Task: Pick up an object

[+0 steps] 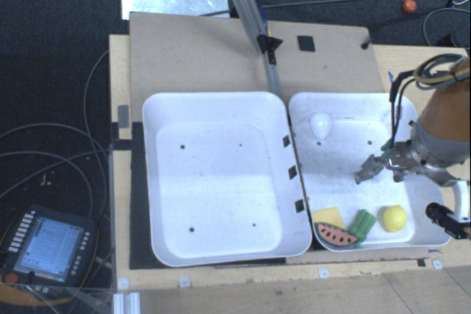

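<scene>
The right bin (346, 108) holds several small objects. A white rounded piece (321, 126) lies near its back left. Along the front wall sit a yellow block (329, 216), a watermelon slice (336, 234), a green piece (361, 224) and a yellow lemon (394, 218). My gripper (381, 171) hovers over the right half of this bin, above and behind the lemon. Its fingers (366, 172) stand open with nothing between them.
The left bin (158, 158) lies beside the right one, and black clips join them along the shared wall. A slanted metal pole (250, 7) crosses behind the bins. A teach pendant (48, 245) lies on the floor at far left.
</scene>
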You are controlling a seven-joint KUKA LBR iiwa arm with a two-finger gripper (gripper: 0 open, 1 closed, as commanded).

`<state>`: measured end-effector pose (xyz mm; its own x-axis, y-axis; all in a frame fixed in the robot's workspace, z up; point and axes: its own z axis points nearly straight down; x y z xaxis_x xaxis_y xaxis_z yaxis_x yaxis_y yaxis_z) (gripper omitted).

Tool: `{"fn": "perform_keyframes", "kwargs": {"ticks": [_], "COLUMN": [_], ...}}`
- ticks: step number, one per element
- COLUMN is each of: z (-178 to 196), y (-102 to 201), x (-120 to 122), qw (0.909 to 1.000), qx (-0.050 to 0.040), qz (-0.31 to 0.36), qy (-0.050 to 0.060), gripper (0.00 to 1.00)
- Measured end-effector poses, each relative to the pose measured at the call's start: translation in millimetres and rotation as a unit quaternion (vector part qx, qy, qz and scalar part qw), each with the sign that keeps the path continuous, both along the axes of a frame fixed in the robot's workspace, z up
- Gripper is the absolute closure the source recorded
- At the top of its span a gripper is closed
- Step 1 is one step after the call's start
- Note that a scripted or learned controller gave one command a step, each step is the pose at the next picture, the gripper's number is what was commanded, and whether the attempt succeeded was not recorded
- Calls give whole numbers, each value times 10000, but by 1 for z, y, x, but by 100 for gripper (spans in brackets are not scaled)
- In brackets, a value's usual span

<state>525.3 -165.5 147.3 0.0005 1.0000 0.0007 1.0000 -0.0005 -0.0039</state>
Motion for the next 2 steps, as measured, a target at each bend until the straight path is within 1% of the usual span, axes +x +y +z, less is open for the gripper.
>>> {"fn": "perform_keyframes", "kwargs": {"ticks": [1, 2], "z": [-55, -42], "y": [3, 3], "x": [-10, -9], "qw": [10000, 10000], "qx": [2, -6], "qz": [2, 4], "qy": [0, -27], "gripper": [0, 100]}}
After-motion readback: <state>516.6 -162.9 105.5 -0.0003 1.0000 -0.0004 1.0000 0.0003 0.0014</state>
